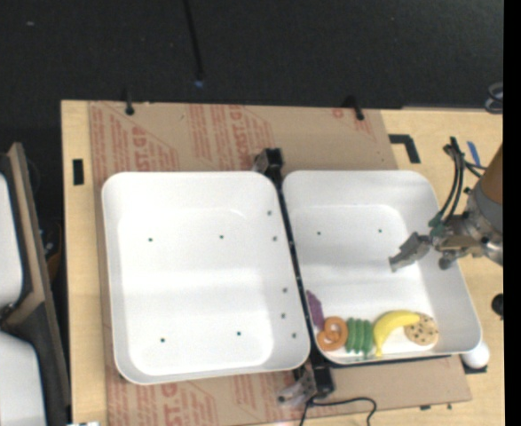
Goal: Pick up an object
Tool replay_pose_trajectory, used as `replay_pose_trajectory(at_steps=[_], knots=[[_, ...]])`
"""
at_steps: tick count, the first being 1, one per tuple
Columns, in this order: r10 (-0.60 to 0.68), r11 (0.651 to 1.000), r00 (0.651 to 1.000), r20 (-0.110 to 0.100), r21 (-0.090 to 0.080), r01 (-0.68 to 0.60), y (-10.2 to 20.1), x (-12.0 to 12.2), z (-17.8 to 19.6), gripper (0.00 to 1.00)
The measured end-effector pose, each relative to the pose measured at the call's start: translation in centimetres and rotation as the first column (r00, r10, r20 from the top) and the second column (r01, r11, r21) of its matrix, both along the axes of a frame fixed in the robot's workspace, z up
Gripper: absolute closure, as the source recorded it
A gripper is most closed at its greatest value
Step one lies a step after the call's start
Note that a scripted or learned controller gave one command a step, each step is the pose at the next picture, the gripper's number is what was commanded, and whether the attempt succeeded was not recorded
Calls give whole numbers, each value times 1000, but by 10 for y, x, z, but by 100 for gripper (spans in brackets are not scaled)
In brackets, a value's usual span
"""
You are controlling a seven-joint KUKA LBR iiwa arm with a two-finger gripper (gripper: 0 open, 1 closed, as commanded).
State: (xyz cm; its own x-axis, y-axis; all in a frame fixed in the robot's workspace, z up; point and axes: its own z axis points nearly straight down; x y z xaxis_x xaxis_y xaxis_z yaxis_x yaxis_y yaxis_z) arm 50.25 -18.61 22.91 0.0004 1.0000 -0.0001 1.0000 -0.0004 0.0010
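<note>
Overhead slanted view of the table, with two shallow white plastic bins side by side. The grey arm enters from the right, and its two-finger pincer [409, 251] hangs over the middle of the right bin [349, 193], toward that bin's right wall. The small toy objects lie in a row along the near wall of the same bin: from left to right, a thin purple piece [314, 306], an orange ring-shaped toy [333, 334], a green ribbed toy [359, 335], a yellow plastic banana [393, 323] and a tan round cookie with dark spots [422, 331]. The banana and cookie lie almost directly nearward of the pincer, well apart from it; the banana's long axis runs roughly left to right. Whether the pincer stands open or closed cannot be told at this resolution, and nothing is seen in it. The left bin [198, 273] holds no toys.
</note>
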Motion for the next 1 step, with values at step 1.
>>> replay_pose_trajectory(at_steps=[1], knots=[[0, 1000, 1000, 2, 0, 0, 0, 0, 11, 100]])
